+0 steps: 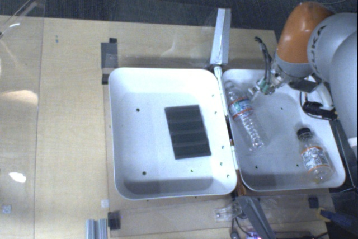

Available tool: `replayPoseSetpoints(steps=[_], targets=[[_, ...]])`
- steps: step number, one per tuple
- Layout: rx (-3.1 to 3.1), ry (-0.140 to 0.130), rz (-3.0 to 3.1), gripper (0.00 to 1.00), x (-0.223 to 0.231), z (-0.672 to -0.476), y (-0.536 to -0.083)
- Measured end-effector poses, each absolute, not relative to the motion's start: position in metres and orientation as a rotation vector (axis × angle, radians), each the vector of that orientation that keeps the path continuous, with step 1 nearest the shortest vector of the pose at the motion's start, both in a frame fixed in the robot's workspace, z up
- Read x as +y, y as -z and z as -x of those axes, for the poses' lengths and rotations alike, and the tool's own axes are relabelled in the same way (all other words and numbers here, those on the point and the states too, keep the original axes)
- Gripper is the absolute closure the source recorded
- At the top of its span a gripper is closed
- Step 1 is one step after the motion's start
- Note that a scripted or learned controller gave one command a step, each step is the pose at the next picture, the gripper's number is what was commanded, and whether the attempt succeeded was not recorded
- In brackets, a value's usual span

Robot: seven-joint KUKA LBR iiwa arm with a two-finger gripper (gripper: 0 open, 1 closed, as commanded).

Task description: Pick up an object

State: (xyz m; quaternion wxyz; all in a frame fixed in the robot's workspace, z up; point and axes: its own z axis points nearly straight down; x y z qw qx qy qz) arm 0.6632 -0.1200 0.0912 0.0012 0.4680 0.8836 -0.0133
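A clear plastic bottle [245,117] with a blue and red label lies along the left side of the right bin [279,179]. A second clear bottle [314,160] with a black cap lies near that bin's right wall. A black ridged rectangular block [187,131] lies flat in the middle of the left bin [128,176]. My gripper [264,87] hangs low over the far end of the right bin, just right of the labelled bottle's upper end. Nothing shows in its grasp.
The grey arm with its orange band [299,28] comes in from the upper right over the right bin's far corner. A metal post [220,36] stands behind the seam between the bins. Black cables [316,109] hang by the wrist.
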Motion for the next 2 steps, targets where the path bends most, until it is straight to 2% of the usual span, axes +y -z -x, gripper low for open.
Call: replayPoseSetpoints(steps=[1, 2], targets=[[2.787, -0.006, -1.426, 0.00, -0.154, -0.644, -0.202], [2.913, -0.005, -1.143, 0.00, -0.186, -0.612, -0.089]])
